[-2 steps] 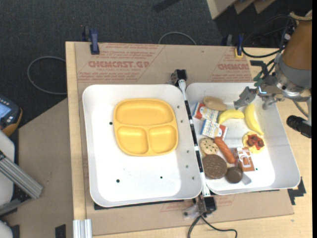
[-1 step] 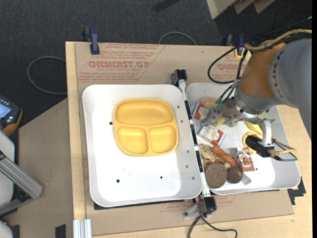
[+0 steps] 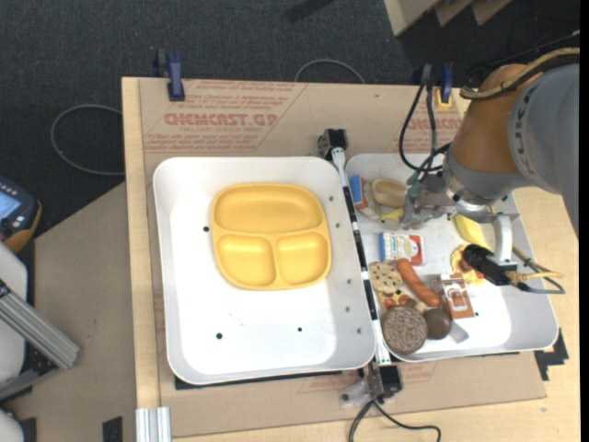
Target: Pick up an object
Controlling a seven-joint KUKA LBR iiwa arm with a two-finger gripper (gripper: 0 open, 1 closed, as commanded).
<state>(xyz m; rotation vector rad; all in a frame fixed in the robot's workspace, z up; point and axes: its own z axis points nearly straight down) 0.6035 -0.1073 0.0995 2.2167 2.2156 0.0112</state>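
Dark carpet surrounds the bench (image 3: pixel 267 118), where nothing is lifted yet. The likeliest target, a small white packet (image 3: pixel 401 246), is seen lying in the right bin (image 3: pixel 529 325) amid toy food, just below the pincer (image 3: pixel 425 208). Whether the pincer is spread cannot be told. Descent, grasp and lift are judged outstanding. A yellow divided tray (image 3: pixel 271 233) is seen in the left bin (image 3: pixel 184 274).

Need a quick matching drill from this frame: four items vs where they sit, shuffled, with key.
Items:
1. yellow tray
2. hot dog
3. gripper
4. brown disc

Places:
A. near edge of the right bin
B. left bin
C. far part of the right bin
D. middle of the right bin

Pairs: 1-B, 2-D, 3-C, 4-A
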